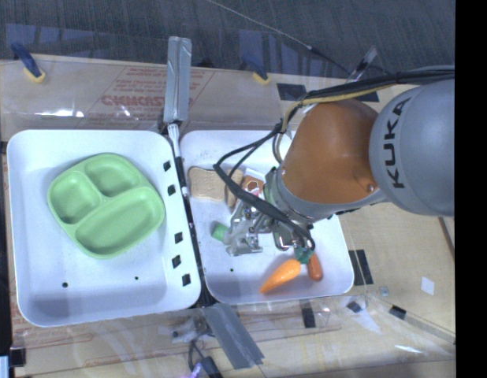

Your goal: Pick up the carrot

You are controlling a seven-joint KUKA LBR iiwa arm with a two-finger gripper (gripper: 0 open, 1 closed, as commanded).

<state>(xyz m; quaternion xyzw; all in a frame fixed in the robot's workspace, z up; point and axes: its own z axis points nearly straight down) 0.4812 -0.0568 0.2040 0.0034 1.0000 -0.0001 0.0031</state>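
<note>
Our small metal claw (pixel 245 239) hangs in the right white bin (pixel 338 278), and we cannot tell its state (too dark). The orange pointy carrot (pixel 280 276) lies at its four o'clock. We might grab beside it and miss.

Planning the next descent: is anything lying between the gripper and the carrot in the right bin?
Nothing visible does. The gripper hangs over the right bin, and the carrot lies just beyond it on bare bin floor, a smaller orange piece beside it.
</note>
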